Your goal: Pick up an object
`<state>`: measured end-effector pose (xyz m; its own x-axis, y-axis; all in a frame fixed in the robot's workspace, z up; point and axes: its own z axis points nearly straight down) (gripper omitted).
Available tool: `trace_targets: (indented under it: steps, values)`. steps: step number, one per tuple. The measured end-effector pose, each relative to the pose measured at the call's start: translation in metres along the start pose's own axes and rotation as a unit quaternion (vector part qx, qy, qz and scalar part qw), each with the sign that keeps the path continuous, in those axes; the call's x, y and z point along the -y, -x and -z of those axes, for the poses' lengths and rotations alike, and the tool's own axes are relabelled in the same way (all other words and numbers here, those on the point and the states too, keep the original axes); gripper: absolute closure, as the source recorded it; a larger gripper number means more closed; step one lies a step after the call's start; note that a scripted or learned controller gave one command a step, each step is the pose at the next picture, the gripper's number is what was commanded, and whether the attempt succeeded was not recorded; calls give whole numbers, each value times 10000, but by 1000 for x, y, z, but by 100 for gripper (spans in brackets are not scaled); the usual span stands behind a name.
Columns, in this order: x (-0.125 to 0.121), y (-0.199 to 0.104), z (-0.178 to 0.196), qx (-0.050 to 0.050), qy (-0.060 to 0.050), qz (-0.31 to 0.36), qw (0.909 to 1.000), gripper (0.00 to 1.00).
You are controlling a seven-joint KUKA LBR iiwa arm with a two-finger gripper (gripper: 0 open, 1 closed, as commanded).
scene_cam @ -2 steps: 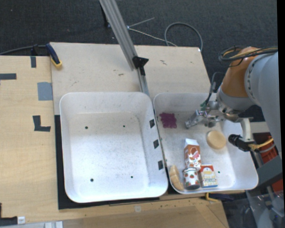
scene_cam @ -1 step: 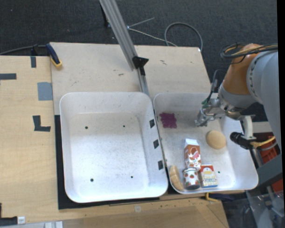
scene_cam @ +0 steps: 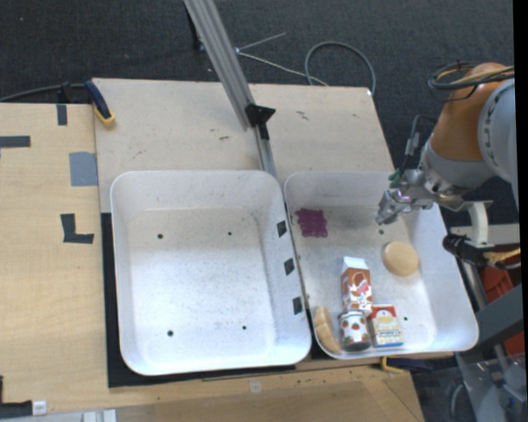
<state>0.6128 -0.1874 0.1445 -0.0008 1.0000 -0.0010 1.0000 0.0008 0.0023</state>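
Observation:
The right bin (scene_cam: 438, 243) holds a purple grape-like cluster (scene_cam: 312, 221) near its back left and a round tan bun (scene_cam: 401, 258) toward its right. A white and red carton (scene_cam: 356, 285), a red can (scene_cam: 355, 330), a small red and white box (scene_cam: 386, 325) and a tan curved piece (scene_cam: 324, 327) lie at its front. My gripper (scene_cam: 388, 212) hangs over the bin's back right part, just above and left of the bun. Nothing shows between its fingers.
The left bin (scene_cam: 127, 254) sits beside the right one on the bench. A metal camera pole (scene_cam: 233, 68) slants down to the bins' shared back edge. Cables (scene_cam: 336, 56) lie behind the bench, and a blue and yellow clamp (scene_cam: 100, 102) sits at the back left.

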Motion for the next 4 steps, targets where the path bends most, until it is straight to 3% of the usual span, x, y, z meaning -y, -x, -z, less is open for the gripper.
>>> trace_targets:
  steps: [2, 3, 4]
  values:
    - [2, -3, 103, 2, 6, 4, 10000, 100]
    - [2, -3, 128, -1, 0, 4, 10000, 100]
    - [18, -55, 120, -11, -21, 22, 10000, 100]
